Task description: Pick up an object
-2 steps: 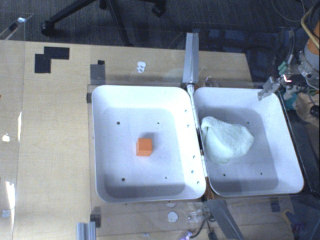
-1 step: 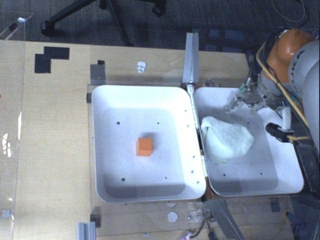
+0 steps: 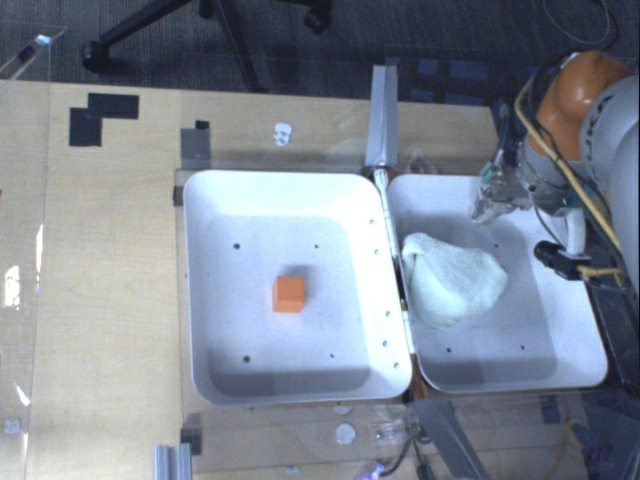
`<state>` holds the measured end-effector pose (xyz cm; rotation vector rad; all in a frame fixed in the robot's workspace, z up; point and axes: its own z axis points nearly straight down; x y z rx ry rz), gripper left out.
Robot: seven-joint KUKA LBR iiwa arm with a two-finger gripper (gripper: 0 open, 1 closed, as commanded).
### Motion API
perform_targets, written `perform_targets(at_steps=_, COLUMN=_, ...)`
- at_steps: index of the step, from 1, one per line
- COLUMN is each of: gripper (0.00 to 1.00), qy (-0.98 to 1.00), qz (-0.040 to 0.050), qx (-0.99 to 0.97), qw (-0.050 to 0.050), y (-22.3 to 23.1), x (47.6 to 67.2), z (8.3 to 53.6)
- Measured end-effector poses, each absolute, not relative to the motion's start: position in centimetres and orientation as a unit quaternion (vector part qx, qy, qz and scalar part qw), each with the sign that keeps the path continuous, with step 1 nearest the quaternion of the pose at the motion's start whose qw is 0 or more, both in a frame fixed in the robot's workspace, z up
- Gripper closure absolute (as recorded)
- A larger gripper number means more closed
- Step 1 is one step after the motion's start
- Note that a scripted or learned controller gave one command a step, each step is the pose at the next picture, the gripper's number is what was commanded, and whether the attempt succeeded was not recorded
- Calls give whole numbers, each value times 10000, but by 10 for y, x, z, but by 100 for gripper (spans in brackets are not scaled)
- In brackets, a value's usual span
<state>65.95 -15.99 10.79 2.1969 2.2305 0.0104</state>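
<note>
A small orange cube [image 3: 289, 294] rests near the middle of the left bin [image 3: 215, 368]. A crumpled white cloth [image 3: 452, 277] lies in the right bin [image 3: 570, 363], close to the divider between the bins. My gripper [image 3: 493, 205] hangs over the far right part of the right bin, above and to the right of the cloth, apart from it. Nothing shows between its fingers.
A metal bracket [image 3: 381, 118] stands behind the bins at the divider. Black tape marks [image 3: 100, 116] lie on the wooden bench at the far left. Cables [image 3: 560, 178] run along the arm at the right. A chair base [image 3: 215, 8] stands on the floor behind.
</note>
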Motion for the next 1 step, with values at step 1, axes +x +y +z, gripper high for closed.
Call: perform_targets(at_steps=1, gripper=100, qy=7279, qz=25, qx=6857, qw=25, y=-71, x=646, z=248)
